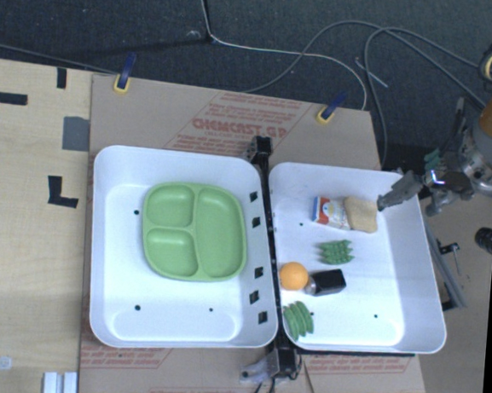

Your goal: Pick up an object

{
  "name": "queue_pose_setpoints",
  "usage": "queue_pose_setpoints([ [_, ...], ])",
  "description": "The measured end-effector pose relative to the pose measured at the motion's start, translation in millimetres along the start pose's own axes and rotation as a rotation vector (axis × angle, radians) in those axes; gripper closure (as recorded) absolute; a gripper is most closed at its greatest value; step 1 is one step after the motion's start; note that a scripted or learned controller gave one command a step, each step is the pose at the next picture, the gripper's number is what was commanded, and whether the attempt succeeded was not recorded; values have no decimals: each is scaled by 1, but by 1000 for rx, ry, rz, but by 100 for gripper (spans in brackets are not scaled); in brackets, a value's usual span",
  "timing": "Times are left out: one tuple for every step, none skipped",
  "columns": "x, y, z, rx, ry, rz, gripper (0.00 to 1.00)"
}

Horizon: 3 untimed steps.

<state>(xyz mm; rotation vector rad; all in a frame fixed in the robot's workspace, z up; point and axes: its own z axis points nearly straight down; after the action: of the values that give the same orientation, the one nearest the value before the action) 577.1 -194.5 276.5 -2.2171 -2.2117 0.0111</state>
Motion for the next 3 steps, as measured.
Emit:
queue_pose_setpoints([
  [0,2,-7,-11,-3,-3,0],
  [3,-8,45,-7,-2,-3,0],
  [2,-4,90,-6,-3,-3,0],
])
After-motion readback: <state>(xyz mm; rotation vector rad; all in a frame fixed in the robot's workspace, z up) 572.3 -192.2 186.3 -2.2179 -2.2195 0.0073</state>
